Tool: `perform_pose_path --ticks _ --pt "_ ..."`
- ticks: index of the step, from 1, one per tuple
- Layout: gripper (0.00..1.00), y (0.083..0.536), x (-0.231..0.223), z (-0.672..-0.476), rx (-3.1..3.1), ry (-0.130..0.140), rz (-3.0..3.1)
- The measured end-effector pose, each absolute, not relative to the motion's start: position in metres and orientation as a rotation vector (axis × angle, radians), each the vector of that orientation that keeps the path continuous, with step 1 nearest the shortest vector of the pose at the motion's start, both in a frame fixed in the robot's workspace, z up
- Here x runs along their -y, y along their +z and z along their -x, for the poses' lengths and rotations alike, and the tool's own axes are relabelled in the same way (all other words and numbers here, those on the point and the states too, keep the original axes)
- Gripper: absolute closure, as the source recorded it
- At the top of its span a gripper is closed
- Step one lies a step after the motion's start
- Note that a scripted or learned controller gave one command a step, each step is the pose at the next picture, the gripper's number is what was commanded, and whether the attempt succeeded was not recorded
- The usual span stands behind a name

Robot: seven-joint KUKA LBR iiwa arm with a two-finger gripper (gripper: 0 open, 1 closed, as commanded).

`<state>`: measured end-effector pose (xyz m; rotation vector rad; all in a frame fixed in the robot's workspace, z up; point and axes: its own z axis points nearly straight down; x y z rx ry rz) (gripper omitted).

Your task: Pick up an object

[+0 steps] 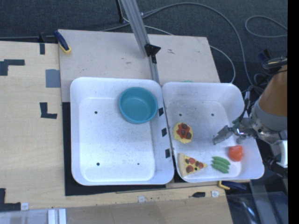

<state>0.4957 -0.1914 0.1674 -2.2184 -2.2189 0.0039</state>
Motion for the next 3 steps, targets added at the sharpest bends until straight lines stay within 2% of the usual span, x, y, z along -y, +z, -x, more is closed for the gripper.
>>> perform_pose_path --ticks 1,2,3 --pt "0.00 0.122 0.196 -0.499 2.219 0.004 2.218" --pt "1.00 0.134 0.196 -0.500 2.222 0.001 2.220" --pt "1.00 0.176 0.197 -0.500 2.224 -0.002 2.223"
